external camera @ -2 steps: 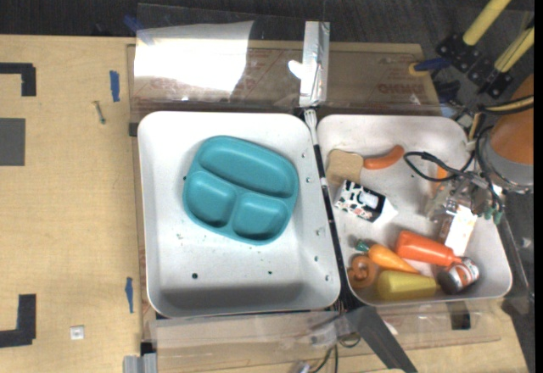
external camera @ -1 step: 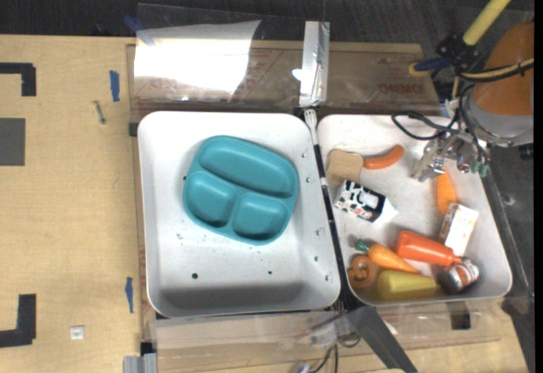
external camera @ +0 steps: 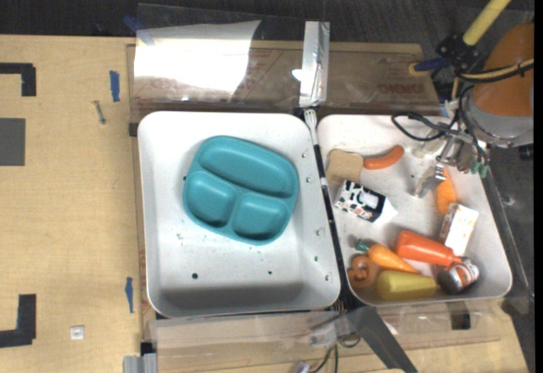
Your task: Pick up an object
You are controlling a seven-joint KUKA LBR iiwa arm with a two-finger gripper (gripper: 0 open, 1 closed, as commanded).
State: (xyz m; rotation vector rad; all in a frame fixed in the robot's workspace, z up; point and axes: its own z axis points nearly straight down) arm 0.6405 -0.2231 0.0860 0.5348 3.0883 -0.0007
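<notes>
The right bin (external camera: 501, 231) holds several objects. A tan block (external camera: 344, 165) and an orange sausage (external camera: 383, 158) lie at its back left. A black-and-white card (external camera: 363, 203) sits just in front of them. An orange carrot-like piece (external camera: 446, 194) and a white box (external camera: 459, 228) lie along the right wall. At the front are a red-orange bottle (external camera: 424, 248), a small carrot (external camera: 389, 258), a yellow piece (external camera: 399, 284), a round brown piece (external camera: 361, 272) and a metal can (external camera: 459, 275). My gripper (external camera: 428, 176) hangs low over the bin's back right, right beside the orange piece.
The left bin (external camera: 161, 193) carries a teal divided plate (external camera: 241, 187). A clear plastic sheet (external camera: 195, 62) lies behind the bins. Cables (external camera: 416, 127) trail from the wrist over the right bin's back rim. The arm's orange band (external camera: 509, 66) is at the upper right.
</notes>
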